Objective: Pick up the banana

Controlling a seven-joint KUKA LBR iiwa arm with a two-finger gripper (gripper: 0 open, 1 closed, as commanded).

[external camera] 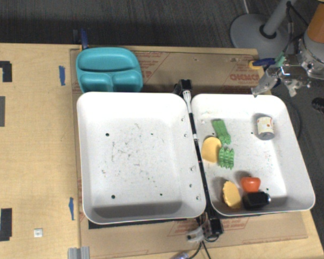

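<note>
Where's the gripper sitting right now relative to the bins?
In the camera view the gripper is at the upper right, above the far rim of the right bin, near the small can.

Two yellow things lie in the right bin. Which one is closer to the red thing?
The lower yellow piece, directly left of the red thing. The other yellow piece lies higher, by the green pieces.
</note>
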